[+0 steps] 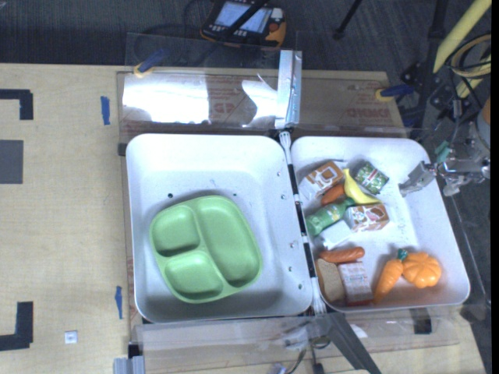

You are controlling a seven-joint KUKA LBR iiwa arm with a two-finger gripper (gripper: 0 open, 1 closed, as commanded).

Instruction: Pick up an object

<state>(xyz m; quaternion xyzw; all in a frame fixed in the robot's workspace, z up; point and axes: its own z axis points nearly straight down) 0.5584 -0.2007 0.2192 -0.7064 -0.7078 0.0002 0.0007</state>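
The right white bin (437, 232) holds several toy foods. A yellow banana (357, 190) lies among small snack packs, one green pack (373, 178) at the back and another (326, 218) toward the divider. A red sausage (343, 254) lies in front of them. An orange carrot (387, 275) and an orange pumpkin (421, 269) sit at the front right. My gripper (425, 174) is over the bin's right rear edge, to the right of the green pack and apart from every object.
The left white bin (148, 170) holds a green divided plate (204, 246). A clear plastic wall (203, 96) stands behind the bins. Cables and stands crowd the floor at the upper right, and a tablet (242, 18) lies behind the bench.
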